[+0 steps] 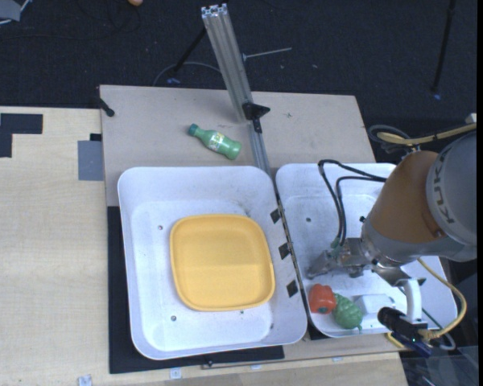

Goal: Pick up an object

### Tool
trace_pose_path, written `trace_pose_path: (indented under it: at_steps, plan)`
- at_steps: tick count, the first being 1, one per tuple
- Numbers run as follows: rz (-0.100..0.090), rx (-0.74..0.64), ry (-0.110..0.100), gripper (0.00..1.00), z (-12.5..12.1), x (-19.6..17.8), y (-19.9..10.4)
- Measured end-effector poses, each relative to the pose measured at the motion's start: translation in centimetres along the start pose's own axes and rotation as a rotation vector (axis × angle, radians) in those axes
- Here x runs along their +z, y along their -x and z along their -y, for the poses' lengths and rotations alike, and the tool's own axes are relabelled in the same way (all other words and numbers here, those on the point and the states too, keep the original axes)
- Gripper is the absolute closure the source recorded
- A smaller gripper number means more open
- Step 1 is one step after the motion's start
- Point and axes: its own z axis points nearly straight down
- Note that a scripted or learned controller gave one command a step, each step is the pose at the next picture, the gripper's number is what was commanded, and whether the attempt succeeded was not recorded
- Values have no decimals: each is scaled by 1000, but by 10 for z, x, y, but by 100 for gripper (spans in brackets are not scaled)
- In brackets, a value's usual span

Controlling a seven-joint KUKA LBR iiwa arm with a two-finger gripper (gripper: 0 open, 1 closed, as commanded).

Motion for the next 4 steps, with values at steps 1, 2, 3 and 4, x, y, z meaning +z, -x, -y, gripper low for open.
trace_pose_path:
  at_steps: [1, 2, 3, 4]
  plan:
    - [0, 2, 2, 100, 0, -11, 1]
    - [0, 1, 3, 100, -2, -72, 6]
    - [0, 1, 3, 100, 0, -130, 14]
    - [0, 0, 4, 100, 2, -191, 10]
